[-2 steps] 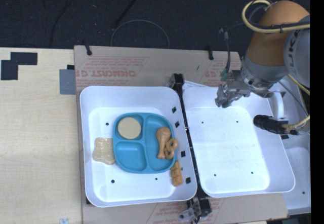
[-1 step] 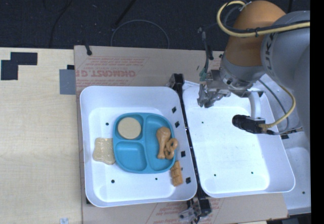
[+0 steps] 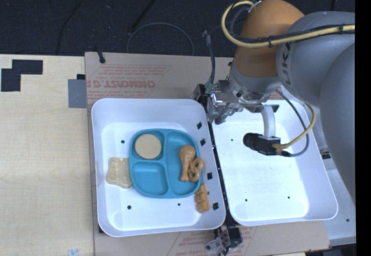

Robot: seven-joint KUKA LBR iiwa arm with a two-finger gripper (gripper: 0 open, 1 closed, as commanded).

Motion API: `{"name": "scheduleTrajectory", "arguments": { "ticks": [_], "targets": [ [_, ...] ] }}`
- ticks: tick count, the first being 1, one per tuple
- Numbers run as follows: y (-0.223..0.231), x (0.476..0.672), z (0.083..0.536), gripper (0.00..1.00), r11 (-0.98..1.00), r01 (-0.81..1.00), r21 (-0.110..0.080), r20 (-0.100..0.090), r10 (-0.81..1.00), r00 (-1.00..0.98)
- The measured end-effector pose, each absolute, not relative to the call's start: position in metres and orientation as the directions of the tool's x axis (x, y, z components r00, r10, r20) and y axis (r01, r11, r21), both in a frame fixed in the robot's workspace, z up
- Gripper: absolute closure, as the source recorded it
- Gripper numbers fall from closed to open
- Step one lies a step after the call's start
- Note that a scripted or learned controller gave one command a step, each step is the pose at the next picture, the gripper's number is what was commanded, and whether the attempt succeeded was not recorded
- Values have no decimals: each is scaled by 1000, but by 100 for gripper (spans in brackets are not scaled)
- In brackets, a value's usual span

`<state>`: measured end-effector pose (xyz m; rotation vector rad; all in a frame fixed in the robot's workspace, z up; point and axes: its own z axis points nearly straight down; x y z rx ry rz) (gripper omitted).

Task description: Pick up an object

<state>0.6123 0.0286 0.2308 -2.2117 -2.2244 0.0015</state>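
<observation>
The gripper (image 3: pixel 219 111) hovers at the top of the seam between the two bins, its state I cannot tell, so it should move left and descend over the pretzel (image 3: pixel 190 163) lying in the blue tray (image 3: pixel 152 180).

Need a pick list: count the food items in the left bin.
4: a round cracker and a pretzel on the blue tray; a pale piece left of it; a brown piece by its lower right corner.
</observation>
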Motion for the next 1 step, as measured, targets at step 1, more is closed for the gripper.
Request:
{"name": "scheduleTrajectory", "arguments": {
  "ticks": [1],
  "targets": [
    [79, 616, 239, 100, 5, 1000, -2, 2, 1000, -5]
  ]
}}
